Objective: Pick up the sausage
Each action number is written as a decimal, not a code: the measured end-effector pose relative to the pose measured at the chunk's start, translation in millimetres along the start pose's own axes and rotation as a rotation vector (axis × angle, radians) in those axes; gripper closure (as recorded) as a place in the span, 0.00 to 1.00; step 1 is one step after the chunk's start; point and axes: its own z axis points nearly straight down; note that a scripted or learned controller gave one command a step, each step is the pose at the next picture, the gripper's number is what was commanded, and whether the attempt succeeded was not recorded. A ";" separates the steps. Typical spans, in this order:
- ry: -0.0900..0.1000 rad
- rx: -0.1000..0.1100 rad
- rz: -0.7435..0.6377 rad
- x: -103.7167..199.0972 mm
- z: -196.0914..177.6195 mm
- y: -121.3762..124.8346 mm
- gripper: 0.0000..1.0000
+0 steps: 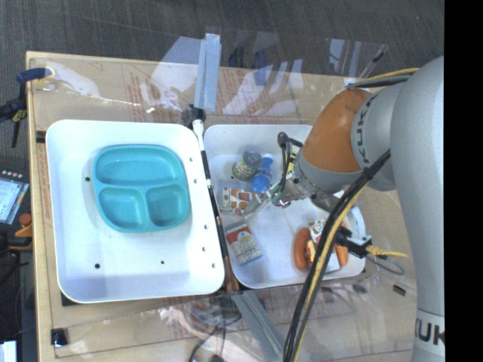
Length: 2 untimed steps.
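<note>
- The sausage lies in the right bin, near that bin's lower right corner, close to the front wall.
- It is reddish-orange; its long axis runs roughly up and down the view, slightly tilted, with one end toward the bin's front rim and the other toward the bin's middle.
- A black and yellow cable crosses just to its right, and a small white and orange item sits right beside its upper end; what that item is cannot be told.
- The gripper hangs over the middle of the right bin, below the orange band of the grey arm.
- Whether the pincer is wide or narrow cannot be told: its tips are small and blurred against the clutter beneath.
- The sausage lies apart from the pincer, below it and a little to the right in the view, nearer the front rim.
- Under and beside the pincer lie a blue-capped bottle, a patterned packet and a round greenish item.
- A small red and white carton lies to the left of the sausage, near the left wall of the same bin.
- The left bin holds a teal divided tray.
</note>
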 end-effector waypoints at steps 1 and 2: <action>0.000 0.001 0.125 30.6 17.1 44.3 0.00; 0.002 0.004 0.119 31.8 8.7 44.4 1.00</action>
